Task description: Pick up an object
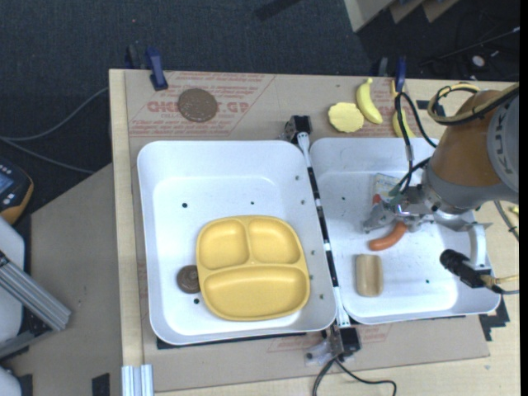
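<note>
In the right bin [429, 291] an orange-red sausage-shaped toy [387, 237] lies near the middle. My gripper [385, 215] hangs right over its upper end, reaching in from the right under the orange-banded wrist. A tan bread-like piece [368, 274] rests below the sausage toward the bin's front. A small pale object with a red spot [382, 190] lies just above the gripper.
The left bin [165, 221] holds a yellow divided plate [249, 266] and a brown disc [188, 279] at its left. On the board behind the bins lie a banana [369, 101], a yellow slice [346, 117] and a brown cookie [196, 104]. Black cables trail near the arm.
</note>
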`<state>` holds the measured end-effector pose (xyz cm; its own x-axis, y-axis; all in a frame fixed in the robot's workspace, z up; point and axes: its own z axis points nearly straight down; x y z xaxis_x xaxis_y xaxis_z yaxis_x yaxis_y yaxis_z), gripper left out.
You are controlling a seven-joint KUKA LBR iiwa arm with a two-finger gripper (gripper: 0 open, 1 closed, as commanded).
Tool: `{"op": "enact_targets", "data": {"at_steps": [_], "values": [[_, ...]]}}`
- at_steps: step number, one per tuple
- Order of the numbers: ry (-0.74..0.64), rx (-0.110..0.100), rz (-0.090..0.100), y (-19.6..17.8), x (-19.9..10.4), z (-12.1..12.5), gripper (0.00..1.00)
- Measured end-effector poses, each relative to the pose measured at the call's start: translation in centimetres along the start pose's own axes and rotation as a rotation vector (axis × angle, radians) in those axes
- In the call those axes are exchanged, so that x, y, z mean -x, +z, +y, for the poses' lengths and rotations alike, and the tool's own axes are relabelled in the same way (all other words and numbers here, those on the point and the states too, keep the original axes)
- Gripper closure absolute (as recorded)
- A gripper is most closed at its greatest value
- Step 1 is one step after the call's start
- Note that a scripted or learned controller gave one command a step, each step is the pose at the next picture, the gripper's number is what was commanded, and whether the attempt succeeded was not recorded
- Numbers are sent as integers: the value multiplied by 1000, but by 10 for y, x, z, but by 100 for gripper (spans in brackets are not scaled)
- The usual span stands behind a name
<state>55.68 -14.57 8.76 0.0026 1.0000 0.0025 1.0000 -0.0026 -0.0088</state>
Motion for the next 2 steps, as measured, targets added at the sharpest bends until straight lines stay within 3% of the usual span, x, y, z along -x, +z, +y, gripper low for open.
{"op": "enact_targets", "data": {"at_steps": [1, 2], "values": [[-2, 11, -3, -15, -1, 3, 100], [-9, 15, -2, -102, -78, 9, 100]]}}
